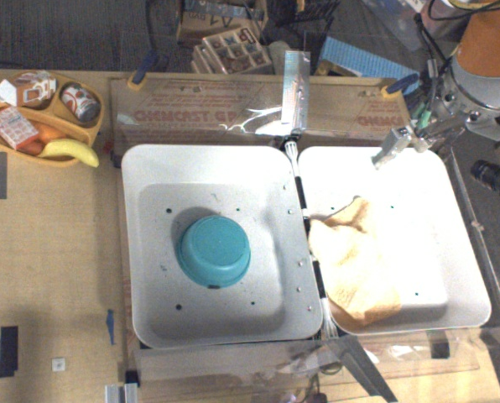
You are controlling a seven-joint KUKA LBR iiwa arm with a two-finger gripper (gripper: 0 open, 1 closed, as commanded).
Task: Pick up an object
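Two white bins are set side by side on the surface: a teal bowl (pixel 215 250) is sat upside down mid left bin (pixel 145 183), and a tan cloth (pixel 355 267) is slumped along the right bin's (pixel 451 250) left wall. The end effector (pixel 394 148) is hung over that bin's far edge, nothing gripped, and open or closed can't be told. The cloth should probably be approached from straight above and pinched at a raised fold.

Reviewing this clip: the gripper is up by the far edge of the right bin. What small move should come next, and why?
Probably bring the gripper toward the tan cloth and down. It sits at the right bin's far edge, well clear of the cloth lying against that bin's left wall. The teal bowl in the left bin is farther off.
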